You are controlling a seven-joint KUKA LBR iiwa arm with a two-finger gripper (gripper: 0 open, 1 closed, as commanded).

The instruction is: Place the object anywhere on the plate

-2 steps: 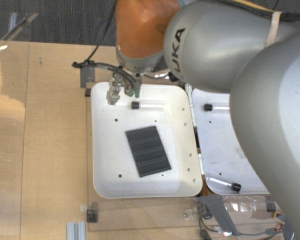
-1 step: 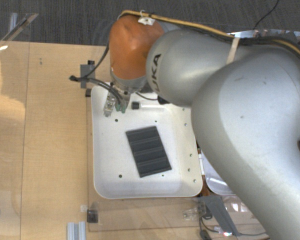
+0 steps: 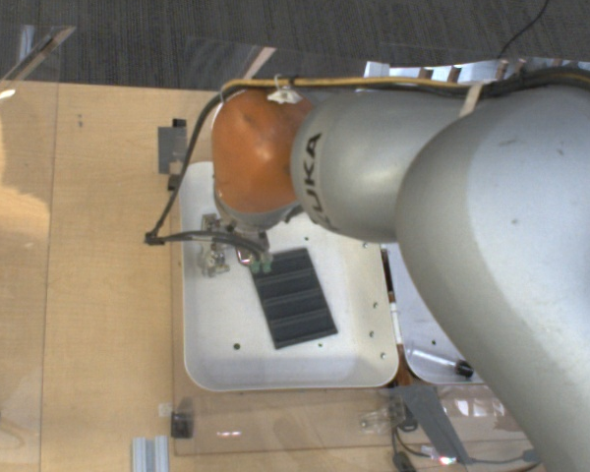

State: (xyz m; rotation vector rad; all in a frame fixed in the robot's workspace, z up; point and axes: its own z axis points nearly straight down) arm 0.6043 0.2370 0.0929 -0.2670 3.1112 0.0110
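Probably at the approach for a grasp, judging by the gripper (image 3: 232,247) low over the left bin (image 3: 206,362). To do this step well, start from the near side. Keep clear of the bin's near wall and come down straight, not at a slant. Then aim for the slab (image 3: 295,299), presumably the object of the task. Lying flat on the bin floor, a little right of the middle, just beside the gripper and apart from every wall. Turn the wrist to match the slab's tilt and close across the short width, not along the length; otherwise likely to slip or spin away. Lift only after a firm hold, and slowly, because of the flat and thin shape, hard to pinch off the floor. Gripper clenched or released? Cannot tell, being tucked under the orange band (image 3: 256,160) of the arm (image 3: 452,195). Cannot say either where to carry the slab. Right bin (image 3: 428,347) mostly covered by the arm, so check there before moving across.

As for the slab itself: dark grey, almost black, rectangular and thin, with ridges across in a few broad bands. Turned a little, near end toward the right, far end toward the gripper. Looks stiff and matte, perhaps rubber or plastic; not heavy, by guess.
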